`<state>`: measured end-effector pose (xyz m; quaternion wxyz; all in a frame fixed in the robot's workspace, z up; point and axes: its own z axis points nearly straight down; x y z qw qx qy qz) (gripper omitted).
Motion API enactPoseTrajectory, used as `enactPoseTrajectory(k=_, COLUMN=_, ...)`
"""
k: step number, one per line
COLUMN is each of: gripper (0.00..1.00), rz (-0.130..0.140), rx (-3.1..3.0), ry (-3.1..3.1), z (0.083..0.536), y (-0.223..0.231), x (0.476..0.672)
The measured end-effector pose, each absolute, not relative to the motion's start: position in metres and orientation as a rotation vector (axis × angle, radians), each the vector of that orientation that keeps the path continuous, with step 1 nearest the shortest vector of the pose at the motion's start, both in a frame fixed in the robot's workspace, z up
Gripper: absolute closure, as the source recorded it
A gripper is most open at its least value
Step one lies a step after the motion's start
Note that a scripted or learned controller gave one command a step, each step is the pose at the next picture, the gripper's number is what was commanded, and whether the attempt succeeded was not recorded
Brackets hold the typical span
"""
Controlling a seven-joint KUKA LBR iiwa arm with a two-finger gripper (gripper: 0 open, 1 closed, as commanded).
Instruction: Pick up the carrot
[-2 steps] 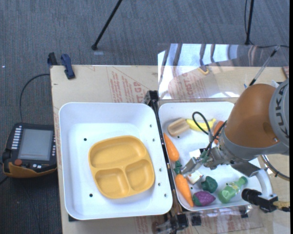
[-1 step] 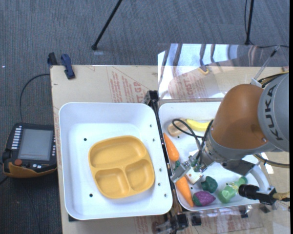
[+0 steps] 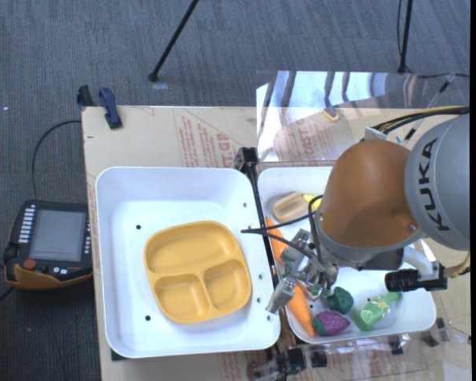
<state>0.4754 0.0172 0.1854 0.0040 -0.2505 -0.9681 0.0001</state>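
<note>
The carrot (image 3: 301, 312) is a long orange piece lying along the left wall of the right bin (image 3: 419, 317), with its upper end (image 3: 275, 248) showing beyond the gripper. My gripper (image 3: 295, 284) hangs low directly over the carrot's middle and hides that part. The grey arm with its orange band (image 3: 365, 201) covers much of the right bin.
In the right bin lie a beige bread-like piece (image 3: 288, 205), a dark green item (image 3: 339, 300), a purple item (image 3: 331, 322) and a light green item (image 3: 373, 314). The left bin (image 3: 123, 213) holds a yellow compartment plate (image 3: 197, 270). A teach pendant (image 3: 51, 240) lies on the floor at left.
</note>
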Motion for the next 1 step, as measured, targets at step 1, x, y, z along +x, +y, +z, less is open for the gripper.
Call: enactPoseTrajectory(k=1, gripper=1.0, rz=-0.001, rx=-0.802, ry=-3.027, z=0.1936, y=0.0154, x=0.4764)
